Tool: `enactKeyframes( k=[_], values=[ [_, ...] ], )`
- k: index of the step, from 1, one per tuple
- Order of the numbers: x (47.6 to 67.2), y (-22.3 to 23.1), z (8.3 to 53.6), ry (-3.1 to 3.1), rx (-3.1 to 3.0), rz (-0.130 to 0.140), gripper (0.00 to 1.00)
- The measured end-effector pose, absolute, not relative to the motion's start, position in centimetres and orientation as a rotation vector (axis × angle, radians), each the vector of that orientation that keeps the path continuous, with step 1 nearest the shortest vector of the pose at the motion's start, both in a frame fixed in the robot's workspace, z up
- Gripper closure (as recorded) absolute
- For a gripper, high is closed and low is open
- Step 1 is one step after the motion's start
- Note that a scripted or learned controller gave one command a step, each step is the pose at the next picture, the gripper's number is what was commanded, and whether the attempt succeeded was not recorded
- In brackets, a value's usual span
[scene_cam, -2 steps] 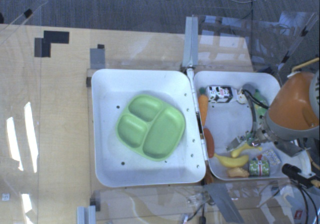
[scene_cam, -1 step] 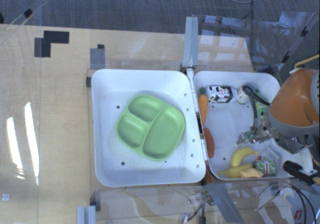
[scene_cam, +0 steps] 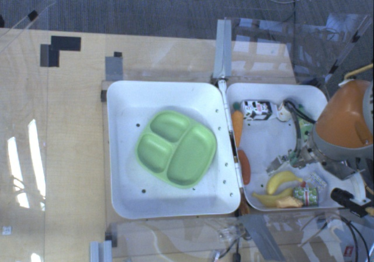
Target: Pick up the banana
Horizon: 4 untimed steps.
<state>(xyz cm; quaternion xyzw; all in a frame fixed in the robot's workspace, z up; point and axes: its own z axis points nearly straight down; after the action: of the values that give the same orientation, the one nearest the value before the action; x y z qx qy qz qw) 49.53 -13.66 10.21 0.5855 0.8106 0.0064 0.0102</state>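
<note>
Banana (scene_cam: 282, 181) lying in the near part of the right bin (scene_cam: 266, 138), just above a second yellow fruit (scene_cam: 273, 199) and beside a small green packet (scene_cam: 307, 196). Gripper (scene_cam: 292, 158) poised just above the banana; jaw opening cannot be told, nothing visibly held. Carrot (scene_cam: 237, 126) and red sausage (scene_cam: 245, 167) along the bin's left wall. Green divided plate (scene_cam: 176, 148) in the left bin (scene_cam: 123, 138).
</note>
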Motion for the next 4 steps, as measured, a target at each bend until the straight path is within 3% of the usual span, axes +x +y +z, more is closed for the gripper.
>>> enactKeyframes(
  k=[1, 2, 3, 4],
  values=[
    [49.3, -13.2, 9.1, 2.796, 1.390, 0.010, 0.00],
    [49.6, -13.1, 10.3, 2.791, 1.388, 0.016, 1.00],
    [49.6, -13.1, 10.3, 2.792, 1.388, 0.016, 0.00],
    [49.2, -15.2, 9.0, 2.864, 1.254, 0.010, 0.00]
  ],
)
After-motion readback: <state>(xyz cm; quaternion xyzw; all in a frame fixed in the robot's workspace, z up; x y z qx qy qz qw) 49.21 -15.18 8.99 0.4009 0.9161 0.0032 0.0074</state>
